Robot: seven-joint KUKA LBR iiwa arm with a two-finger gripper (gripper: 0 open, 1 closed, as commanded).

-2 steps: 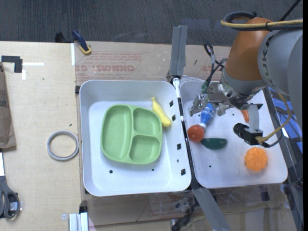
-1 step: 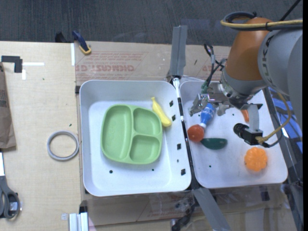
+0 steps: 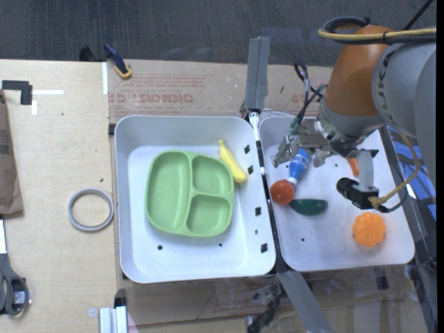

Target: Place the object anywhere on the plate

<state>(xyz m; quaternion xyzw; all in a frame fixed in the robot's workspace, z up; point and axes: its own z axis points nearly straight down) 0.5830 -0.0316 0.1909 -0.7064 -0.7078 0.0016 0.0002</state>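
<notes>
Over the right bin (image 3: pixel 395 252), the arm's gripper (image 3: pixel 300 159) hangs beside a blue bottle (image 3: pixel 298 166).

The cardboard sheet (image 3: pixel 182 89) behind the bins carries faint red printing, upside down and mirrored; its letters cannot be made out reliably.

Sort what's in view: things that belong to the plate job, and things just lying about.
Job:
green plate
gripper
blue and white tube under the gripper
banana at the plate's edge

Lying about:
tape ring
scissors
blue clamp
</notes>
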